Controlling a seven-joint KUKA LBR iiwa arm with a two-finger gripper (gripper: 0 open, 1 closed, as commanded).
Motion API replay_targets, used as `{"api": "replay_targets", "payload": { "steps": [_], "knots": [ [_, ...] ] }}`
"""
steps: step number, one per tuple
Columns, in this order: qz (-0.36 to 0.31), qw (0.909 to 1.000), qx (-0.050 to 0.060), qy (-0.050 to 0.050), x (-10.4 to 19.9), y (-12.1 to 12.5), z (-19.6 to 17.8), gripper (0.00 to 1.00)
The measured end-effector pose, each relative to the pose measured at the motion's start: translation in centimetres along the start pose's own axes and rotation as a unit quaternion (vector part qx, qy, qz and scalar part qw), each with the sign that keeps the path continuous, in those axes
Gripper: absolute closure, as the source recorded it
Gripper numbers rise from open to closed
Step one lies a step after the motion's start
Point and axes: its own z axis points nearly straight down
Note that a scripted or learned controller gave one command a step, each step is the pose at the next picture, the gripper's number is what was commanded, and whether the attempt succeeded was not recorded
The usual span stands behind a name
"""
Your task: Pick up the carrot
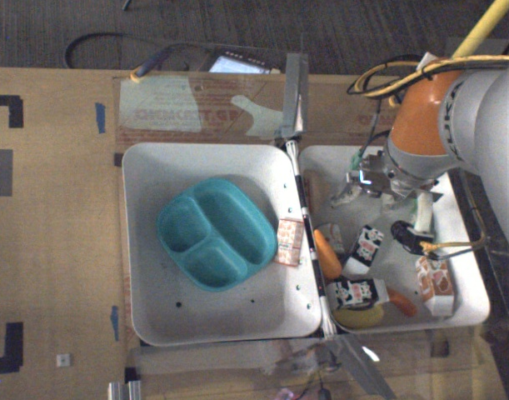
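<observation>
Camera view from above: two white bins are seen side by side on the bench (pixel 54 248). The carrot (pixel 326 254) lies in the right bin (pixel 471 298), close against its left wall, just beside a small milk carton (pixel 366 248). A second carton (pixel 356 292), a banana (pixel 359 316) and a juice box (pixel 437 283) are set nearby. The claw (pixel 366 182) is placed over the upper part of the right bin, apart from the carrot; whether it is apart or together cannot be told. A teal divided plate (pixel 217 233) rests in the left bin (pixel 146 182), with a small box (pixel 290 242) leaning at its right edge.
</observation>
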Motion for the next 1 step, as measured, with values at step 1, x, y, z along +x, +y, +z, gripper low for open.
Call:
{"api": "replay_targets", "payload": {
  "steps": [1],
  "knots": [
    [0.205,0.9787,-0.002,0.0,0.73,3.46,1.76,0.0]
  ]
}}
